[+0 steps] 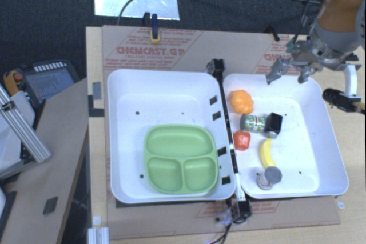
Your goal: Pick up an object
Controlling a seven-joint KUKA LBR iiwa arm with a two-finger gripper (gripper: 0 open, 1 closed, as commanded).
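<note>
Dark carpet surrounds a cardboard-covered bench on which two shallow white bins are set side by side. In the left bin [166, 88] a pale green plastic divided tray [180, 158] is seen toward six o'clock. In the right bin [320, 140] several items are clustered near the dividing wall: an orange rounded fruit [242, 101] at eleven o'clock, a small green-labelled can [254, 122] lying beside a black block [274, 123], a red pepper-like piece [242, 140], a yellow banana [266, 153], and a grey round disc [271, 175] at six o'clock. The two-finger gripper [287, 74] is held above the right bin's far rim at twelve o'clock, its fingers spread apart with nothing between them.
</note>
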